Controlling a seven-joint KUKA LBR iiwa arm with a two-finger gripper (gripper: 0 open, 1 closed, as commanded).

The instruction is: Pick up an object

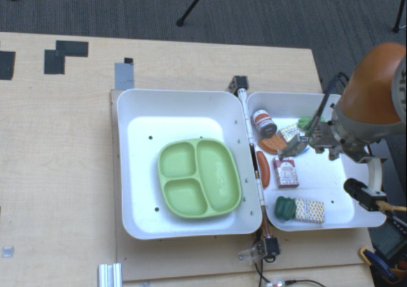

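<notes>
On the desk [57, 171], the left bin [127, 171] holds a divided plate [200, 178]. In the right bin [337, 212], my gripper [297, 146] hangs above a jar [264, 123], a box [286, 173] and a sausage [263, 169] by the left wall.

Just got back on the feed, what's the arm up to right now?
The arm reaches in from the right with its gripper low over the right bin, near the orange item and the small jar. Nothing is visibly held between its fingers. A hot dog, a red box, a green item and a patterned packet lie in that bin. The left bin holds a green divided plate.
</notes>
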